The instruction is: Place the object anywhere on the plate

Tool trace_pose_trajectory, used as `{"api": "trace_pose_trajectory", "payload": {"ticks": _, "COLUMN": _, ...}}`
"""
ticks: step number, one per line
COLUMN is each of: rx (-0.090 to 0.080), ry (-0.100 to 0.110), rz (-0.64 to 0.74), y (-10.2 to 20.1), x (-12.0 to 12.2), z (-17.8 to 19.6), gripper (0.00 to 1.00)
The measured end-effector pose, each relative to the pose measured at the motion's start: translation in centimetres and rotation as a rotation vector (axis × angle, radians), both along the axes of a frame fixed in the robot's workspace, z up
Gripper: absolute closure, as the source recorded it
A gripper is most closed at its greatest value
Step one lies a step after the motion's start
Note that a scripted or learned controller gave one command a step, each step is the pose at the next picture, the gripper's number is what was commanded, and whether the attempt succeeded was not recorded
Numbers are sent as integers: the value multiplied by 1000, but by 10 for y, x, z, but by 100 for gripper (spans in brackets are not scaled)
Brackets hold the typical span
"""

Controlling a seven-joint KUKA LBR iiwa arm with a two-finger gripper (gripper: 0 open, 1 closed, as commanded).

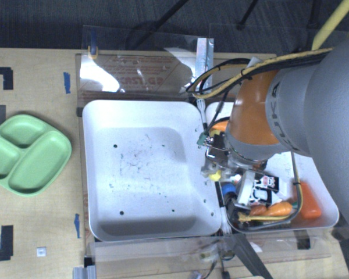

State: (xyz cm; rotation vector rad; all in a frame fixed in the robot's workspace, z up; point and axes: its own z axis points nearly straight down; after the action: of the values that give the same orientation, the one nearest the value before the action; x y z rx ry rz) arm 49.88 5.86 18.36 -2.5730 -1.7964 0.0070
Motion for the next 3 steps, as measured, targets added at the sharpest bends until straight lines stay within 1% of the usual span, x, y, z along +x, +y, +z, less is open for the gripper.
{"api": "trace_pose_trajectory", "payload": {"ticks": 1, "rx": -1, "ry": 0, "rz": -198, "y": 23, "x": -17, "z": 0, "gripper": 100}}
{"api": "trace_pose_trajectory", "payload": {"ticks": 2, "rx": -3, "ry": -2, "rz": -342, "y": 48, "x": -20, "z": 5, "gripper": 100}}
{"api": "trace_pose_trajectory", "payload": {"ticks": 3, "rx": -4, "ry": -3, "rz": -586, "y": 156, "x": -20, "z": 36, "gripper": 100}}
